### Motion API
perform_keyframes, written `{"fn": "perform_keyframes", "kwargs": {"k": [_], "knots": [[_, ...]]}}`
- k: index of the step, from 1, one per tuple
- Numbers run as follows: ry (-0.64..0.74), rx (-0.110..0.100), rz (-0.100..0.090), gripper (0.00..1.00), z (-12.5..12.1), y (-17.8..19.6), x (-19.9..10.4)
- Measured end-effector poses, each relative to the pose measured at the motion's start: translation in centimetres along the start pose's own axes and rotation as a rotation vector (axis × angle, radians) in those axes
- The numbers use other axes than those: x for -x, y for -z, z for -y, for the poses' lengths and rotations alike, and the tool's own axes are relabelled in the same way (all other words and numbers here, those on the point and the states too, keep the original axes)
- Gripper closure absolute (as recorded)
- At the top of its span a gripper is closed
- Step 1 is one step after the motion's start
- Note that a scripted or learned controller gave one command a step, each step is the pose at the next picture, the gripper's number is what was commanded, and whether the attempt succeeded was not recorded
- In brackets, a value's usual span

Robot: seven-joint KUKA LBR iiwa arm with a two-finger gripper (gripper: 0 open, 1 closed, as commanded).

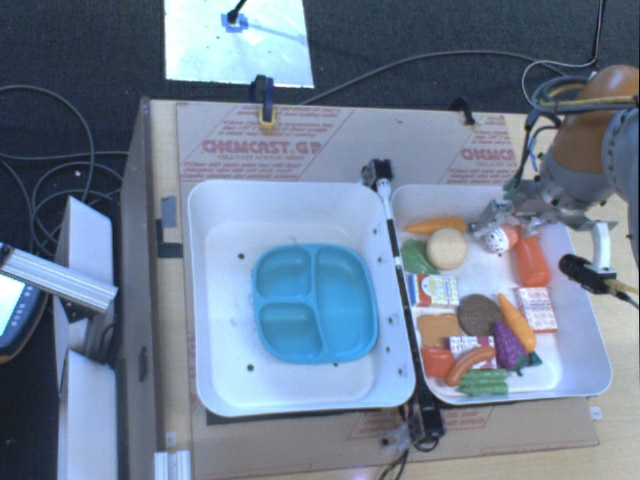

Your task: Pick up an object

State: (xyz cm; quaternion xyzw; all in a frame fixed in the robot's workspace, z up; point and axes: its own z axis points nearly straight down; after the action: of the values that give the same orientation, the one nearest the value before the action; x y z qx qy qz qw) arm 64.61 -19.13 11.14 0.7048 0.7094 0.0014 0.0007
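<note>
Nearest the camera, green beans (483, 381) and a sausage (468, 365) lie at the front of the right bin (590, 368), among a heap of toy food. The left bin (215, 368) holds a blue divided plate (314, 302). The gripper (497, 226) hangs over the right bin's far end, just above a small white spotted piece (493, 237) beside an orange block (531, 262); whether it grips anything I cannot tell.
</note>
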Motion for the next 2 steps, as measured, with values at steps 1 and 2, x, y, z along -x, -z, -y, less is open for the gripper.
{"fn": "perform_keyframes", "kwargs": {"k": [1, 2], "knots": [[-0.001, -0.038, 0.003, 0.0, -1.5, -3.2, -4.2], [0.0, -0.023, -0.001, 1.0, -1.9, -2.1, -4.5]]}}
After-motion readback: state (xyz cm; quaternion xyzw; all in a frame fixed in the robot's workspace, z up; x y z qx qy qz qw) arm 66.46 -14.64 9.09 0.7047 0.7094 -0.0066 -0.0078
